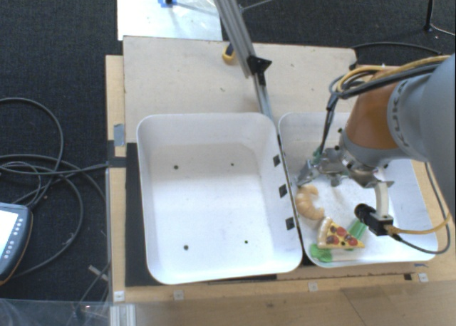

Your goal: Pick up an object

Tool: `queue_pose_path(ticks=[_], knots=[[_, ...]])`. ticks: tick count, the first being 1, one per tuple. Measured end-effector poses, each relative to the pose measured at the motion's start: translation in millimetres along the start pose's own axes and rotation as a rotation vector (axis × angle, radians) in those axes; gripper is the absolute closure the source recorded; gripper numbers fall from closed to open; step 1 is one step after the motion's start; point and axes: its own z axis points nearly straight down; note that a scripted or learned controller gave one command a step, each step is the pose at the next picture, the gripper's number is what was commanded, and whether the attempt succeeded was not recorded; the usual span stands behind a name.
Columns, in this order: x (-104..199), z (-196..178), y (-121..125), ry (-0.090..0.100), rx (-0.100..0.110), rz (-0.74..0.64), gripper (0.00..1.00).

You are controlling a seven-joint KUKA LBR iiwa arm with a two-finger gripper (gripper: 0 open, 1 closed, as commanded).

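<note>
I see the bench [171,61] carrying two white bins side by side. The left bin [214,196] is the bigger shape in view; the right bin [413,196] is partly covered by the arm [406,114], grey with its orange band, reaching in from the right. The gripper [322,168] hangs low over the right bin near its left wall, and I cannot tell how it is set. Just below it lies a pale croissant-shaped toy [310,202], close to the gripper but apart from it. Below that, near the bin's front edge, rests a pizza slice toy [340,235] beside a green piece [322,253].
</note>
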Motion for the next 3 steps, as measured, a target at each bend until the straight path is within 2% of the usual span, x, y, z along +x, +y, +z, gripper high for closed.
queue_pose_path(ticks=[1,3], knots=[[-0.6,-13.3,1.5,0.0,-0.006,0.001,1.0],[4.2,-122.0,-0.3,-0.001,-0.01,-0.004,1.0]])
